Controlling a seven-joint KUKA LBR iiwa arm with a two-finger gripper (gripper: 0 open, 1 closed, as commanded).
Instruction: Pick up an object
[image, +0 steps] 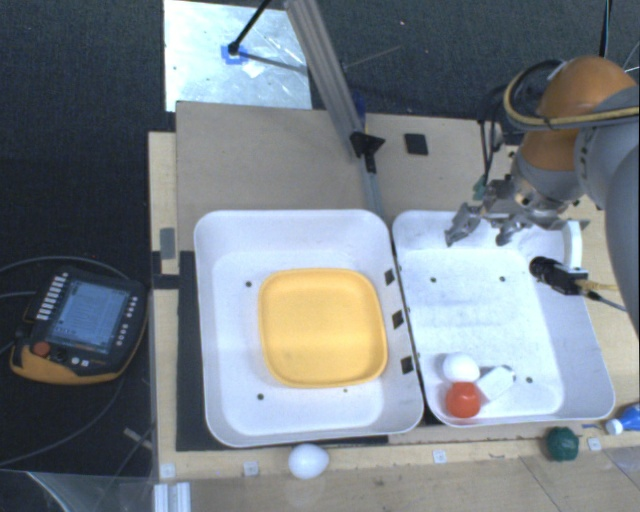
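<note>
Pincer | fingers spread wide | grips nothing | over right bin's far edge

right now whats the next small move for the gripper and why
Probably travel toward the near corner of the right bin: the gripper hangs open over the bin's far edge with nothing between its fingers, while the white ball, red ball and white block cluster there.

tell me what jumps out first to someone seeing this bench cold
The yellow plate grabs the eye first, lying flat in the middle of the left bin. Next comes the small cluster in the near corner of the right bin: a red ball, a white ball and a white block pressed together. The claw hangs open over that bin's far edge, holding nothing.
</note>
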